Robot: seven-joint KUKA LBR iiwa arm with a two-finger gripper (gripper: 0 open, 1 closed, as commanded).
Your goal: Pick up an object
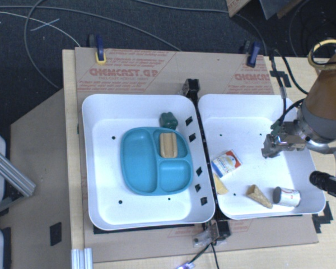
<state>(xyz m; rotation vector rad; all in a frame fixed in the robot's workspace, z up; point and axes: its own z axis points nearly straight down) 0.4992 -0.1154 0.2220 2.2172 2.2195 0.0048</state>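
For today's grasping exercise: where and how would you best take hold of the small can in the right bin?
Probably grip the can across its round body at the middle, coming straight down. It lies on its side near the bin's front rim, with a wedge close beside it.

Small white-red-blue carton [226,163] — lying tilted in right bin [241,108]

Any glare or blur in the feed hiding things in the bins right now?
Camera view: even lighting, soft shadows, no strong glare on the white bins; the blue tray and the small carton read sharp; the gripper looks dark and slightly soft.
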